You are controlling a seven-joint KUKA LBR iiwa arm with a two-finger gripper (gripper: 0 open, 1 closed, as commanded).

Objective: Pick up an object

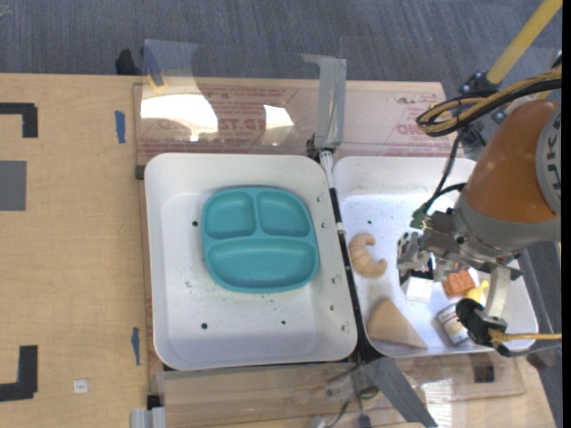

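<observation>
You see the arm [513, 181] reach in over the right bin [384, 194]. Its jaws [417, 259] hang low in that bin, and you cannot tell how they stand. A croissant [366, 255] lies just left of them. A tan cone [394, 324] lies near the front. A can [452, 324] sits by an orange piece [459, 283]. A teal plate [260, 238] rests in the left bin [178, 310].
</observation>
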